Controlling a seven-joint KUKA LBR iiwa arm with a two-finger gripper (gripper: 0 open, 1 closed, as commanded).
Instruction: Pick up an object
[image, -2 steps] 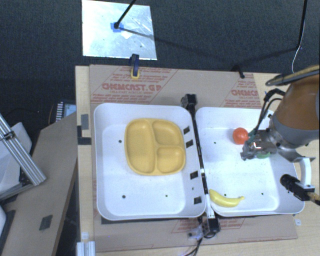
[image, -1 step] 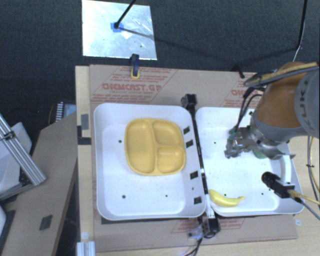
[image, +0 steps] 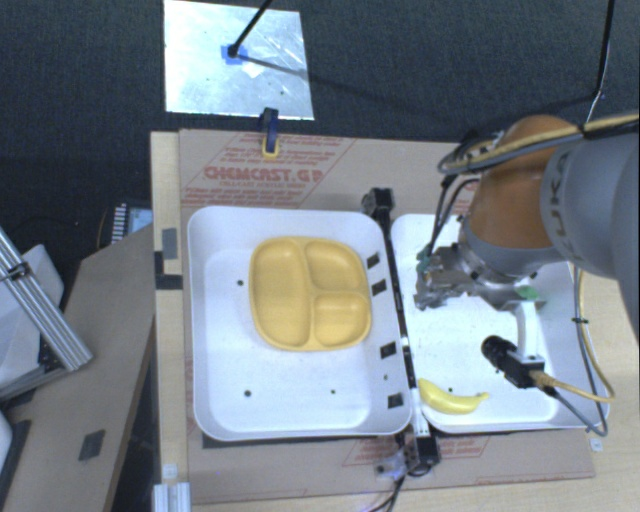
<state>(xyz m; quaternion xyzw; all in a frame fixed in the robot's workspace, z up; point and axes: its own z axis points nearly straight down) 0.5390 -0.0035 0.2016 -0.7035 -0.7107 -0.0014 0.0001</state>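
Observation:
A yellow banana (image: 452, 399) lies at the front left corner of the right bin (image: 470, 345). A yellow three-part plate (image: 308, 293) rests in the middle of the left bin (image: 225, 370). My gripper (image: 436, 285) hangs over the left part of the right bin, behind the banana and well apart from it. The grey arm with its orange band covers the back of that bin.
A black divider strip (image: 390, 300) with clips runs between the two bins. Behind the bins lies a cardboard sheet (image: 265, 165), and a shiny metal plate (image: 238, 60) lies farther back. A metal frame (image: 30, 300) stands at the left.

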